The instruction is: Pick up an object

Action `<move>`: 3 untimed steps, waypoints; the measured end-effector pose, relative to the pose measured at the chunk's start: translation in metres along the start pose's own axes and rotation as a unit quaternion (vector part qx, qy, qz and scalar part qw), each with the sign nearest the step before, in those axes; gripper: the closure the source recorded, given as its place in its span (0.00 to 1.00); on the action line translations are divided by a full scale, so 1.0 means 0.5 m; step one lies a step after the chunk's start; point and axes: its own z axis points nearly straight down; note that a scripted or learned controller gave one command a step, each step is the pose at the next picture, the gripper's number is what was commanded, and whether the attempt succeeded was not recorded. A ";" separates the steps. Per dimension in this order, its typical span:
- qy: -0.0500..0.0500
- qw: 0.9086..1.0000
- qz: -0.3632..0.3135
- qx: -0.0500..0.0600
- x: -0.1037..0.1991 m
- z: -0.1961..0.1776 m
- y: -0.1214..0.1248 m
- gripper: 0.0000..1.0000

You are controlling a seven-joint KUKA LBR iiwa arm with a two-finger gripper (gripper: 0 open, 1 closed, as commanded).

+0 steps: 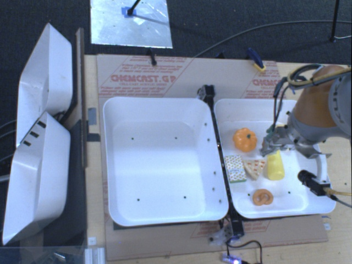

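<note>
one yellow bottle (275, 165) — upright, beside hand (270, 146)

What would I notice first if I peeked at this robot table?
Probably the bright toys in the right bin: an orange pumpkin, a yellow bottle and a little pretzel. The big arm with its orange band hangs over them, its gripper between pumpkin and bottle. The left bin sits beside it.
</note>
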 end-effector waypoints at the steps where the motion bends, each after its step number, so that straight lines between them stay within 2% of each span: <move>1: 0.000 1.000 0.000 0.001 0.000 0.001 -0.001 0.00; 2: 0.001 1.000 0.000 0.006 0.077 0.056 -0.005 0.00; 3: 0.002 1.000 0.000 0.005 0.087 0.056 0.087 0.00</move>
